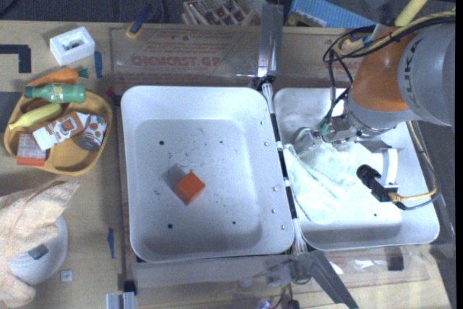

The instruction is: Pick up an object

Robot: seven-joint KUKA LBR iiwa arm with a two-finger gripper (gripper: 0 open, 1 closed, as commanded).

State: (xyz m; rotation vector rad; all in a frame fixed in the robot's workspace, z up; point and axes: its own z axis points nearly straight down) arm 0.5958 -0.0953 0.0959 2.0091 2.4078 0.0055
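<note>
An orange cube (190,187) lies near the middle of the left bin (145,119), with a small grey shadow or chip at its upper left. In the right bin (412,228) there is a crumpled white sheet (325,174) spread over the floor. My gripper (307,138) reaches down into the right bin's upper left part, close to the wall between the bins and at the upper edge of the white sheet. The grey arm with its orange band (380,87) hangs over the bin's back right. Nothing is visibly held.
A yellow bowl (69,159) of toy food sits left of the bins, with a white box (72,45) behind it and a beige cloth (32,217) in front. A black plug (370,179) on a yellow cable hangs over the right bin. Clutter stands behind the bench.
</note>
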